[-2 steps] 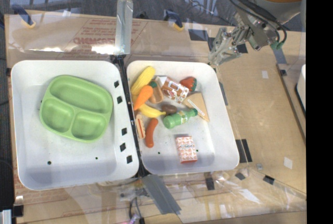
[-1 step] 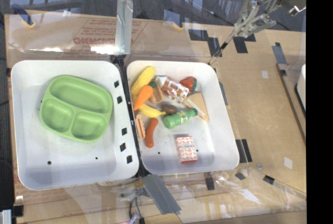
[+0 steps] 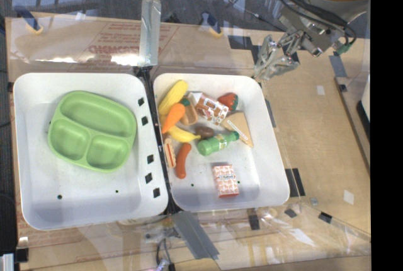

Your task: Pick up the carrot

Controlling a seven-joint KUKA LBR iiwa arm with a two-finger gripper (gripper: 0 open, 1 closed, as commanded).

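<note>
1. The carrot (image 3: 173,117) was a short, tapered orange piece with a smooth surface and no visible green top.
2. It lay in the right bin (image 3: 272,156), in the upper left part, close to the wall shared with the left bin (image 3: 31,156).
3. It rested tilted, its upper end toward the corn cob (image 3: 172,96) just above it and its lower end touching the banana (image 3: 184,135).
4. A reddish sausage (image 3: 182,160), a green bottle (image 3: 217,142) and a small printed carton (image 3: 225,179) lay lower in the same bin.
5. The left bin held a green divided plate (image 3: 92,130).
6. The gripper (image 3: 272,62) hung above the upper right corner of the right bin, well apart from the carrot.
7. Nothing was between its fingers; whether they were spread or closed could not be told.
</note>
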